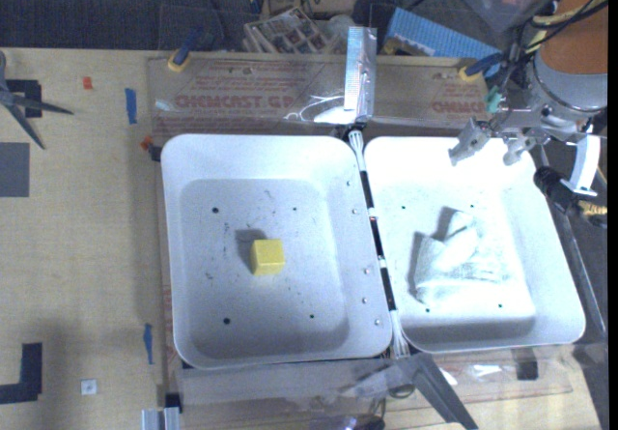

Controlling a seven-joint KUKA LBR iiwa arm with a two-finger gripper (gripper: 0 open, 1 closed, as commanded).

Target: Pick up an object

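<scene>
On the left of the desk [68, 254] sits the left bin [193, 153], and in it a yellow block [268, 257], lying alone near the middle of the floor, well apart from every wall. Next comes the right bin [555, 317], touching the first along the centre seam, with a crumpled white wrapper [454, 259] lying near its middle. My hand [491, 146] hangs at the far right, above the back edge of that bin, its two fingers spread apart with nothing between them. The wrapper is the nearer thing, but I judge it the riskier: white on white, soft and flat, so my fingers could close on a loose fold and let it slip, or scrape the bin floor. The block is firmer, yet it means a long reach across the seam, and a slightly off descent could nudge it aside instead of straddling it.
</scene>
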